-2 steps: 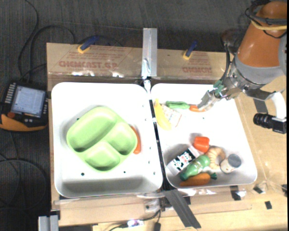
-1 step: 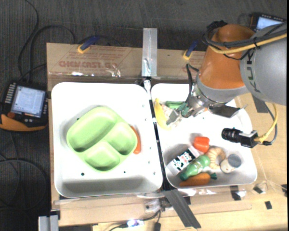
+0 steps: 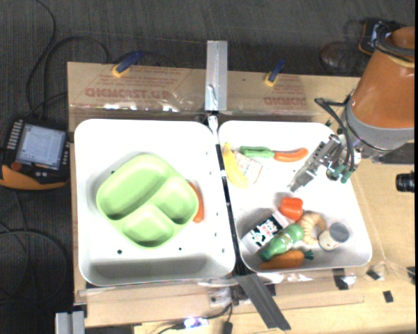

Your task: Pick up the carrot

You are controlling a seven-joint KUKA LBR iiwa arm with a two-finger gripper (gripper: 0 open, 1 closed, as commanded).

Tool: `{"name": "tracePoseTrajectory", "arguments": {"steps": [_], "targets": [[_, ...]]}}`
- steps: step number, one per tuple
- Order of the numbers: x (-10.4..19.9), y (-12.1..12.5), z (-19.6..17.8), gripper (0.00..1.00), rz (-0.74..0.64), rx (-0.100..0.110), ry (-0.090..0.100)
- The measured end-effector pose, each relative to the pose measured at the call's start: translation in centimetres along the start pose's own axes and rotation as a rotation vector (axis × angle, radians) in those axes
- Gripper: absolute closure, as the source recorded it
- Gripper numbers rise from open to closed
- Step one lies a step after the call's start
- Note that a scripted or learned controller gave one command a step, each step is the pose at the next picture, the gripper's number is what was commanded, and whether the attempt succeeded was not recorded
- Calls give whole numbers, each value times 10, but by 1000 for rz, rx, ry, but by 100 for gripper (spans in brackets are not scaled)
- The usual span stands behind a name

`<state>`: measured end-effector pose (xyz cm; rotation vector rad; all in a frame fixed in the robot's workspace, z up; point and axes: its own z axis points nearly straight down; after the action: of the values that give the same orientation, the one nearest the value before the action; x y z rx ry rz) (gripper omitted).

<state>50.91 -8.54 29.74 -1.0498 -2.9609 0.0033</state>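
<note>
A: Where is the slim orange carrot with the green top (image 3: 275, 154) found?

B: It is laid flat near the far wall of the right-hand shallow white bin (image 3: 348, 207), beside a yellow banana (image 3: 233, 167).

A: And the grey two-finger gripper (image 3: 301, 179)?

B: It is held above that bin, just right of the carrot and apart from it. Nothing is seen between its fingers; whether they are spread cannot be told.

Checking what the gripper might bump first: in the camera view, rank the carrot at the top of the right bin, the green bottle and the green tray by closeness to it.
Measured from the gripper:
1. carrot, just up-left in the right bin.
2. green bottle, lower in the same bin.
3. green tray, in the left bin.
</note>
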Motion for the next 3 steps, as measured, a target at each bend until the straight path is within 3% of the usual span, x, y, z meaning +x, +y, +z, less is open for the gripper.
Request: {"name": "tracePoseTrajectory", "arguments": {"steps": [1,2,3], "targets": [[50,75,73,100,-307,-2,4],[-15,35,64,100,-414,-1,0],[-66,10,39,100,-310,-5,0]]}}
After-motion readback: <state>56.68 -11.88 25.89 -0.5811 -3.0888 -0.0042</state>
